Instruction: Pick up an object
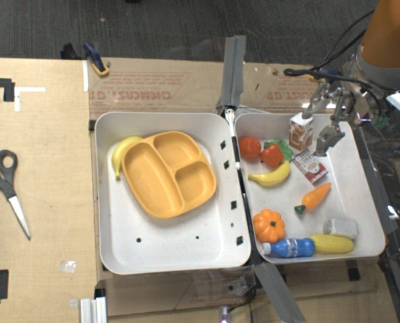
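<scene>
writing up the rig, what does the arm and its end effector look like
The arm shows a broad orange band at the upper right. Dark cables loop from it toward the wrist. The end effector is bare grey metal, with two slim fingers.

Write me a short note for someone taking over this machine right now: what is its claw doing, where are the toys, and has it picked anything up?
Gripper: open, holding nothing, hovering over the far end of the right bin beside the small carton.
Right bin: tomato, red pepper, banana, red packet, carrot, pumpkin, blue bottle, corn, grey block.
Left bin: orange divided plate resting partly over a second banana.
Done: nothing lifted yet.
Left: close on one object, probably the carton or packet, and raise it.
</scene>
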